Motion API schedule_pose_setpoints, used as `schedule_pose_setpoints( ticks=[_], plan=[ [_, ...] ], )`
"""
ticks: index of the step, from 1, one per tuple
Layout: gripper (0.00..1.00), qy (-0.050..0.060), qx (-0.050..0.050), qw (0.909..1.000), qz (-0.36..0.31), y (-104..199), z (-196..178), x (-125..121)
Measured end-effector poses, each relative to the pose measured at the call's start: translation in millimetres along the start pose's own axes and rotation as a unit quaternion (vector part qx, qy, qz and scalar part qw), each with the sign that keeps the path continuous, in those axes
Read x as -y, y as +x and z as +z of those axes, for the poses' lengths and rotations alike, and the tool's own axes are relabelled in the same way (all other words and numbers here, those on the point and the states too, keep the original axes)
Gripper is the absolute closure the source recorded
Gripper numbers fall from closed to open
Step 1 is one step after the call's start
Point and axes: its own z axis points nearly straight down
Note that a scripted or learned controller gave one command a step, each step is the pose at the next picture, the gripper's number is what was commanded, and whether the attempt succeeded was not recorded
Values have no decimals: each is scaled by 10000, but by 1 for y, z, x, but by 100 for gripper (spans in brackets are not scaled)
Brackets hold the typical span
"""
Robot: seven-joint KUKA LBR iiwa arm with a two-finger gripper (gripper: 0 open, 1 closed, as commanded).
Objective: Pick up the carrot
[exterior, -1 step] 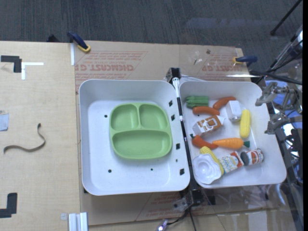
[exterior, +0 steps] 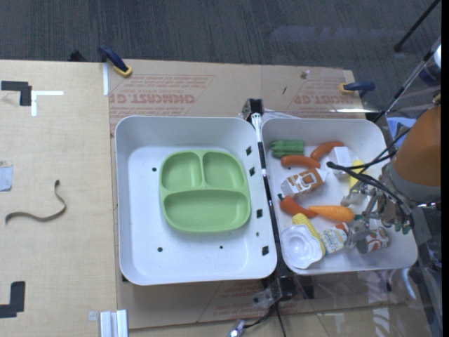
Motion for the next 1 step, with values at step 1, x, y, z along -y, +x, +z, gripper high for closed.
schedule_pose_setpoints(
  ticks=[1],
  plan=[
    [0,-8,18,9972,743,-8,0,-69]
  ],
)
